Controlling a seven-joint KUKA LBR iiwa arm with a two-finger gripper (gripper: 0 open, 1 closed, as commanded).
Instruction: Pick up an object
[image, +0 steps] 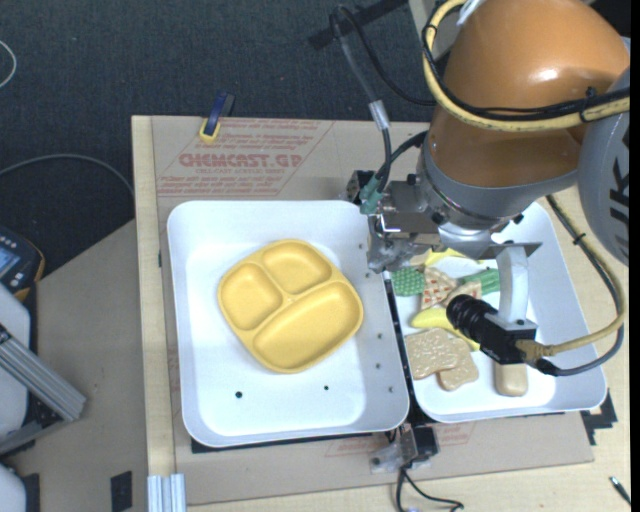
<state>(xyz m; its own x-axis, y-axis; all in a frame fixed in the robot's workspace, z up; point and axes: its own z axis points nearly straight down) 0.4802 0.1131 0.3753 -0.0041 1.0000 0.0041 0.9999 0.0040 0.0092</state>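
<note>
The arm (520, 100) comes in from the upper right, its big orange band bulking over the right bin's far side, wrist pointed down into that bin. The gripper (455, 262) sits low over the pile of toy food at the right bin's (570, 300) left-centre; how far it is open can't be told, since the wrist body hides it, and nothing is seen held. A black cylindrical part (485, 328) with a yellow cable juts out toward the lower right over the food.

In the right bin, just under the gripper: a green piece (408, 282), a pizza-like slice (437, 290), and a yellow piece (432, 318), all crowded together and touching or overlapping. Nearer the front edge lie a tan bread slice (437, 352) and a smaller tan piece (460, 377) beside it. A light grey-white long item (514, 285) stands to the right with its long axis running near to far, and a tan block (511, 379) lies at its near end.

The left bin (200, 400) holds a yellow divided plate (290, 303), face up, long axis running diagonally from upper left to lower right, large compartment toward the front right.
</note>
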